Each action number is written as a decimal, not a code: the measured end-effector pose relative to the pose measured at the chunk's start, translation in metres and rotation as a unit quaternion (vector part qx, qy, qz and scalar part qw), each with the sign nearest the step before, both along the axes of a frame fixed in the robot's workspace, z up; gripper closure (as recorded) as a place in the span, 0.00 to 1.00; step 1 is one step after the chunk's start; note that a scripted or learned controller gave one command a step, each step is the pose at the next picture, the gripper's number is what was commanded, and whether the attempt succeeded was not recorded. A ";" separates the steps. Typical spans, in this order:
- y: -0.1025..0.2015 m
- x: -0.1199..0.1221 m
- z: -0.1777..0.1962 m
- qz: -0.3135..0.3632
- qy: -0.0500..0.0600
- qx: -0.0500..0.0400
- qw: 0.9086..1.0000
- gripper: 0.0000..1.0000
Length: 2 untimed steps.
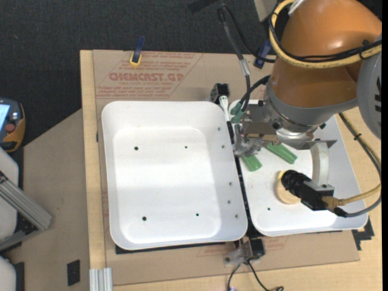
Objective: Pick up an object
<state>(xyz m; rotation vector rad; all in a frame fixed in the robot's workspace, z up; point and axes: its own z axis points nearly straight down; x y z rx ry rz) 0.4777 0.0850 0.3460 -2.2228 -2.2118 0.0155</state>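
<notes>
— Across the cardboard sheet [97,162] under the bins, what can be read?

— Red print near its far edge: "CHEMCAST G.P" in large capitals inside a red outline. Smaller red lines run below it, too fine to read. A small blue and yellow clamp [137,53] grips the sheet's edge just above that print.

— Any lettering on the bins?

— None that I can make out. The left bin [163,180] is plain white with four small dark dots on its floor.

— Where is the arm?

— The arm [364,96] comes in from the right, its orange band [324,35] bulking over the right bin [303,223]. The gripper [245,139] hangs at that bin's left side, close to the wall where the two bins meet.

— Open or closed?

— I cannot tell; the wrist blocks the view from above, and I see nothing held.

— And the things to pick?

— All are in the right bin. A green block [251,162] lies tilted just below the gripper, very near it; whether they touch I cannot tell. A green stick [282,153] lies aslant just to its right, partly under the wrist. A tan disc [284,194] sits nearer the front, apart from both green pieces. No label shows on any of them.
</notes>
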 end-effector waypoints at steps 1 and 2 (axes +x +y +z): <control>0.048 0.002 0.079 0.006 -0.010 0.004 1.000 1.00; 0.088 0.068 0.196 0.005 -0.014 0.004 1.000 1.00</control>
